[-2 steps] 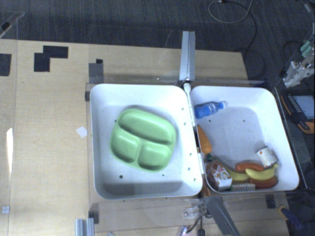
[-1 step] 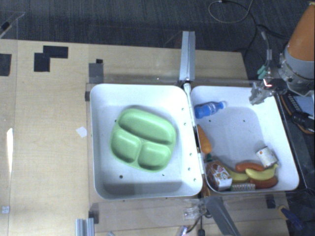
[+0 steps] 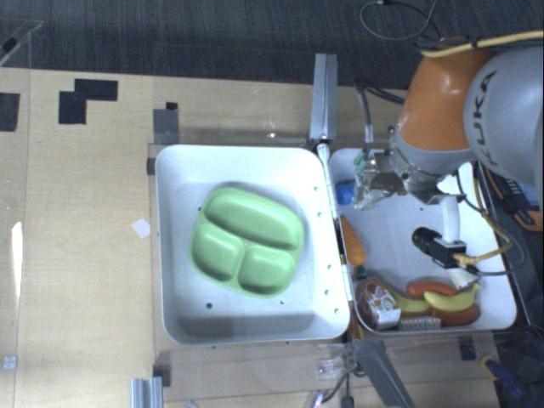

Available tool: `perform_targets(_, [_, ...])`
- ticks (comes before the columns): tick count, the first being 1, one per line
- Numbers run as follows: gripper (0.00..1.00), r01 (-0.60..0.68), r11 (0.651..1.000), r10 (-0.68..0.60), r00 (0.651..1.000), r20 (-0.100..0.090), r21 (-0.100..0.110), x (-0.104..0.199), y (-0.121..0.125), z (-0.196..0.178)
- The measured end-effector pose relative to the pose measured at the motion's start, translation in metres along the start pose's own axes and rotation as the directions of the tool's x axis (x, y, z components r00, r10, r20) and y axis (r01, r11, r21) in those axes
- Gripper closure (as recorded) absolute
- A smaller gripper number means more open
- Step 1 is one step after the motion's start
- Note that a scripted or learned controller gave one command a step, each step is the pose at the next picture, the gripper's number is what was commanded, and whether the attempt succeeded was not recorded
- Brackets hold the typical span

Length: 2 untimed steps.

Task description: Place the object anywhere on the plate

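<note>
— Blue object (image 3: pixel 344 193): tucked into right bin's (image 3: pixel 393 238) far-left corner, just beside gripper (image 3: pixel 368 187). Clenched or released?
— Cannot tell from above. Seems small, light, probably rigid; best pinched across its middle, clear of the wall, then carried to green plate (image 3: pixel 246 240).
</note>
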<state>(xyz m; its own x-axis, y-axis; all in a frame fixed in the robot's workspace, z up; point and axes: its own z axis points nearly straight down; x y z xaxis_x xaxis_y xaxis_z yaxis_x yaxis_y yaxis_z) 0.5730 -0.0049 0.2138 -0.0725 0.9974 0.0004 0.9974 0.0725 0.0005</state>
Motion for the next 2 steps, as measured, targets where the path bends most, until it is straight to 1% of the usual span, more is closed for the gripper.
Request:
perform_targets(1, [1.00, 0.026, 1.000, -0.026, 1.000, 0.000, 0.001, 0.047, -0.062, 0.031])
perform_targets(2, [1.00, 0.392, 0.920, -0.392, 0.920, -0.001, 0.000, 0.087, -0.079, 0.021])
